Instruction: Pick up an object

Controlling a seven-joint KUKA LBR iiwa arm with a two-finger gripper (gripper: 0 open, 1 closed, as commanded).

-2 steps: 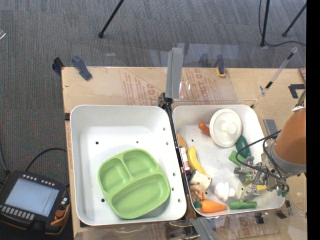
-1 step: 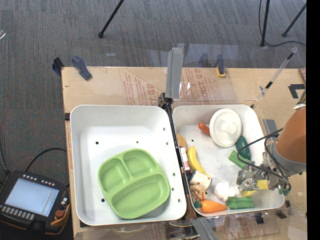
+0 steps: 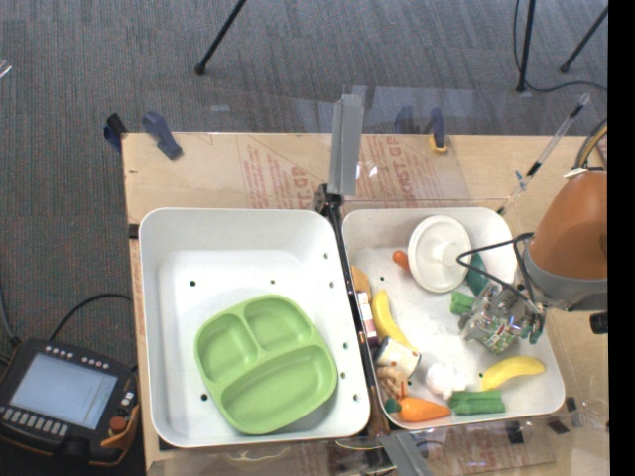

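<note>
The right bin (image 3: 377, 228) holds several toy foods: a white bowl (image 3: 440, 252) upside down at the back, a yellow banana (image 3: 387, 319) left of centre, another banana (image 3: 511, 371) at the front right, an orange carrot (image 3: 427, 410), a white egg (image 3: 439, 376), a green pod (image 3: 476, 402) and a green piece (image 3: 462, 303). My gripper (image 3: 499, 325) hangs low over the right side of this bin, between the green piece and the front banana. Nothing shows between its fingers.
The left bin (image 3: 169, 266) holds a green divided plate (image 3: 265, 363). A grey upright post (image 3: 345, 152) stands behind the divider between the bins. A small orange piece (image 3: 400, 259) lies by the bowl. A pendant (image 3: 64, 395) sits at the lower left off the bench.
</note>
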